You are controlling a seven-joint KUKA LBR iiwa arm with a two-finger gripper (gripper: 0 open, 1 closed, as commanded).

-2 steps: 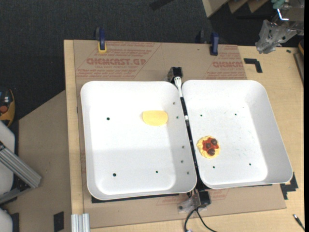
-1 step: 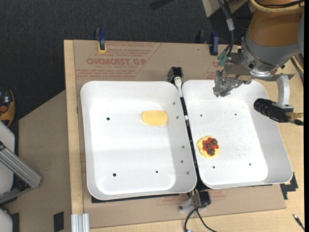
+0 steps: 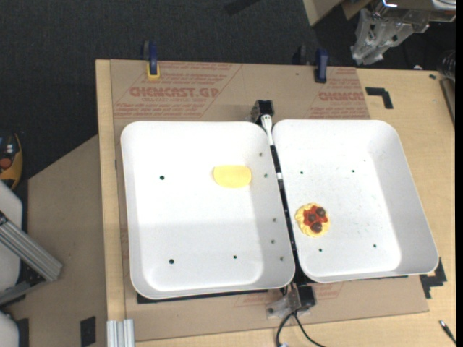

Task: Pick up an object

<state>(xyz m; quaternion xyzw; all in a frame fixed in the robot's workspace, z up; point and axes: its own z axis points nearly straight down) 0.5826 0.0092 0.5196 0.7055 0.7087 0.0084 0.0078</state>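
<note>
Item one, nearest me: the desk (image 3: 217,316), brown board under both bins, a cable trailing off its front edge.

Item two: right bin (image 3: 362,150), shallow, white, speckled with small dark marks. In its near-left part lies a small round toy, the pizza (image 3: 313,219), yellow with red and dark topping, flat on the floor, close to the inner wall but apart from it.

Item three: left bin (image 3: 145,215), same pattern. A yellow disc (image 3: 232,176) lies flat toward its right half, well apart from every wall.

Item four, farthest: the pincer (image 3: 376,38), up at the top right beyond the bins, over the dark floor, well apart from both objects. At this slant it blurs into the hardware around it; I cannot tell how its jaws stand, and I see nothing in it.

Handling, my judgement: either object would serve. Both look light, low and probably rigid plastic or rubber, so weight is no worry; the thin profile is. I'd come straight down and close across the widest span, at the rim. The disc has clear room all round and looks smooth, so it may slip. The pizza has more texture to bite, but the wall beside it crowds one side.
</note>
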